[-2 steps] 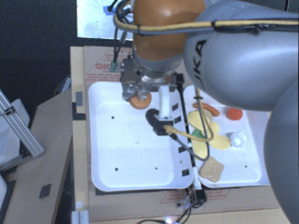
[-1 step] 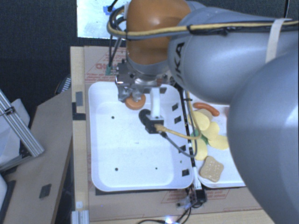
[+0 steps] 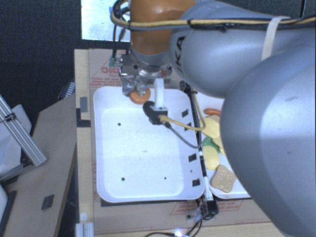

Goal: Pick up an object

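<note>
**A:** Where are the jaws right now?

**B:** The gripper (image 3: 139, 89) is down at the far edge of the left bin (image 3: 143, 181), near its back wall. A small orange round object (image 3: 139, 96) sits right at the tip, partly hidden by the metal. I cannot tell whether the jaws are apart or clamped on it.

**A:** So which step is this?

**B:** I'd judge it is the grasp itself, low over the orange piece, with no lift yet. The next move calls for a firm close, then a straight rise to check that the piece comes along.

**A:** Any room to move?

**B:** Tight behind: the bin's back wall is just beside the gripper, so pushing farther that way could jam the piece against it. Toward the near side the white floor of the bin is open. A black fitting with a yellow cable (image 3: 180, 125) hangs off the wrist and trails toward the divide between the bins.

**A:** And the other bin?

**B:** The right bin (image 3: 232, 195) lies mostly under the grey arm (image 3: 256, 83). Yellow pieces (image 3: 211, 142), an orange one (image 3: 212, 111) and a tan cracker-like piece (image 3: 223, 179) peek out.
</note>
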`<state>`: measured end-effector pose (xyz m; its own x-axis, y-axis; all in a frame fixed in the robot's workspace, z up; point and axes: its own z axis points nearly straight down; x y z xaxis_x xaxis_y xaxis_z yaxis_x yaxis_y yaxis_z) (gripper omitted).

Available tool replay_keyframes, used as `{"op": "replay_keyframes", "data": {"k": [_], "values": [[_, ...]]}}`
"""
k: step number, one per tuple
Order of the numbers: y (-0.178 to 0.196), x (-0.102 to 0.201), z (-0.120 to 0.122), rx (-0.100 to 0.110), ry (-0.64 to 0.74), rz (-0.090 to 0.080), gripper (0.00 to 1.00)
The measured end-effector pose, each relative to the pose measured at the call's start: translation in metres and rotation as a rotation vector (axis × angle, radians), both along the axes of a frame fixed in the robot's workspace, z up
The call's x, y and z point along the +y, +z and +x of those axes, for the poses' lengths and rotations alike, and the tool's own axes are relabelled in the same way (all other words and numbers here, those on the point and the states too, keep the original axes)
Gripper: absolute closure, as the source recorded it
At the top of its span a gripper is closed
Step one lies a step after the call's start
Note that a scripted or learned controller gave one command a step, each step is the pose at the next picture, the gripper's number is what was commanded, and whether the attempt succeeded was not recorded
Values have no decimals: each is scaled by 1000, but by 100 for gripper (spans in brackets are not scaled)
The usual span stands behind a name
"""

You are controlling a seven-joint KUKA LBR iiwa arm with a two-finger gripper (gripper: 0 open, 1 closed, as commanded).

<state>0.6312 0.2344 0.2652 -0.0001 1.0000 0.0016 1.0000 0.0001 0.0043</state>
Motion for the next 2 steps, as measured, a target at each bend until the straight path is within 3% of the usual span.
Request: {"op": "replay_keyframes", "data": {"k": [1,2], "values": [[-10,0,39,0,1,1,100],[148,0,38,-4,4,1,100]]}}
